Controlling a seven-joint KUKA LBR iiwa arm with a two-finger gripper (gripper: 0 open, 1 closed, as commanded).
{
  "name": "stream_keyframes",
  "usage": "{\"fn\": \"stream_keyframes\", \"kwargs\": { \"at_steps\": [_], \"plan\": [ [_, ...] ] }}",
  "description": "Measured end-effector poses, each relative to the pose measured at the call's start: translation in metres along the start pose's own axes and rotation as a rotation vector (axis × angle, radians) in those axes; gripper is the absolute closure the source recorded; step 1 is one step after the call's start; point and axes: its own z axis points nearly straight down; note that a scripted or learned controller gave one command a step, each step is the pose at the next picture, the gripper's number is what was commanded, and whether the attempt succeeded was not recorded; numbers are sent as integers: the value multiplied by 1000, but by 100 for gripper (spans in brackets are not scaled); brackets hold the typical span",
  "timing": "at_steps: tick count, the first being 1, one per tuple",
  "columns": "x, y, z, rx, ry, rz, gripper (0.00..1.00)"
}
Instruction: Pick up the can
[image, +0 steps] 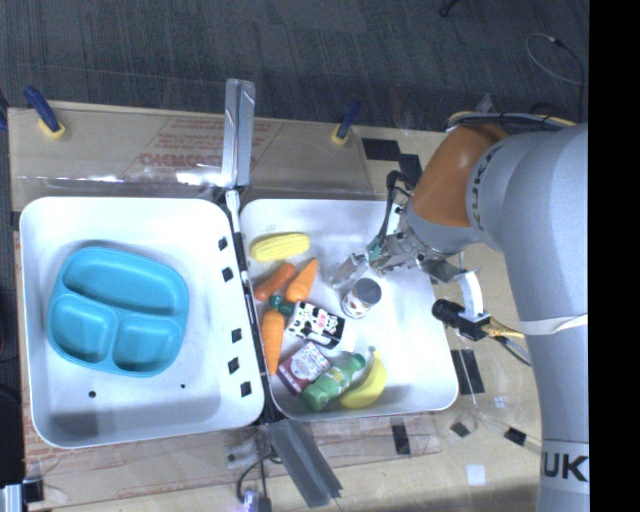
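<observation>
Camera view: 2 white bins side by side on the bench; the left bin (40, 300) holds a blue divided tray (120, 308); the right bin (425, 385) holds the clutter and the can (361, 296)
Can, place: mid-right of the right bin, on the bin floor, just below and left of the gripper (372, 262); apart from the other items, nearest the black-and-white carton (319, 322)
Can, axis: its round silvery end faces up towards the camera, so its long axis runs roughly vertical, perhaps a little tilted; I cannot tell more
Neighbours: corn cob (279, 245) at the upper left of the bin; 2 carrots (290, 281) below it; a 3rd carrot (272, 340) along the left wall; red packet (303, 370), green bottle (334, 384) and banana (368, 386) at the lower edge
In the way: nothing lies on the can; the wrist and gripper hang close above its upper right side
Gripper: at the arm's end over the right bin, beside the can; whether its jaws are spread or closed I cannot tell; no object is seen between them
Writing: faint red print on the cardboard (180, 150) behind the bins, not readable; letters "UK" on the arm (540, 250) at lower right; the can's label is too small to read
</observation>
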Motion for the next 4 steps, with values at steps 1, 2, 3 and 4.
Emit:
{"fn": "stream_keyframes", "kwargs": {
  "at_steps": [1,2,3,4],
  "plan": [
    [0,1,-11,-1,0,-4,100],
    [0,1,-11,0,0,-4,0],
    [0,2,-21,-1,-1,-8,100],
    [1,2,-21,-1,-1,-8,0]
  ]
}}
